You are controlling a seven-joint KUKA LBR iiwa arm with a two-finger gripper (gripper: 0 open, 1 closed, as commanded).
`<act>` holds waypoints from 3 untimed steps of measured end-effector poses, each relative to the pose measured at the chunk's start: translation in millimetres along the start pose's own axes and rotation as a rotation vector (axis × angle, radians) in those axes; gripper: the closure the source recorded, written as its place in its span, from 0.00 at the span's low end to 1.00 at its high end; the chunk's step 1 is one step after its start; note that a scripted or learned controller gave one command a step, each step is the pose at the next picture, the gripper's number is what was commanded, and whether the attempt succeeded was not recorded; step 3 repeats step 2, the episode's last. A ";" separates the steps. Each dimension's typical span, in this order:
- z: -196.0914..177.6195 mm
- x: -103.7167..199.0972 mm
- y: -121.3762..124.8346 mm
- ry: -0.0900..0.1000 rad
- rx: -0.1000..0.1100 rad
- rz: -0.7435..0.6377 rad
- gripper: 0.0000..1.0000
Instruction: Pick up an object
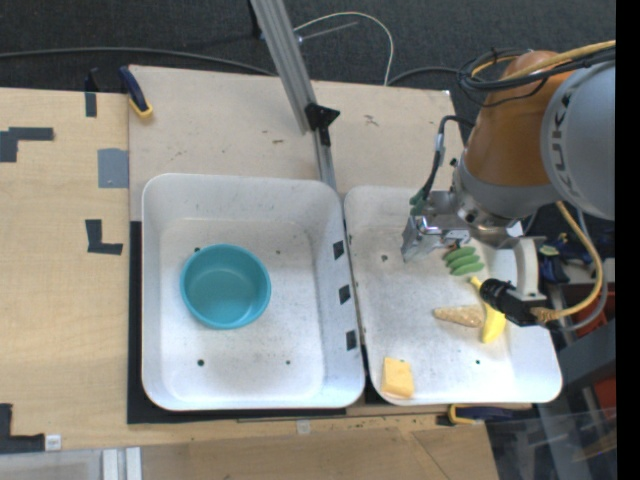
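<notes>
My gripper (418, 238) hangs over the upper middle of the right bin (420, 363), below the orange wrist band. Nothing shows between its metal fingers. Just right of it lies a green ridged object (464, 261). Below that sit a tan bumpy piece (459, 315) and a yellow banana-like piece (490, 325). A yellow-orange block (398, 377) rests at the bin's front left corner. The left bin (170, 368) holds a teal bowl (226, 286).
A grey metal pole (290, 58) slants down from the top to the divide between the bins. Black cable and a black-yellow fitting (505, 300) hang at the right bin's right side. The wooden bench (60, 198) extends to the left.
</notes>
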State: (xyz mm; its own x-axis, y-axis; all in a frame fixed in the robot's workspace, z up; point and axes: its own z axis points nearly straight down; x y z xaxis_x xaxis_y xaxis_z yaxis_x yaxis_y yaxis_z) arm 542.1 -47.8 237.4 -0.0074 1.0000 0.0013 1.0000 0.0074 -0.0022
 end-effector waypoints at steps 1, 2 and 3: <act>13.8 54.1 -0.1 0.000 0.002 0.001 1.00; 5.5 115.9 -3.1 0.001 0.000 -0.001 1.00; 5.5 115.9 -3.1 0.001 0.000 -0.001 1.00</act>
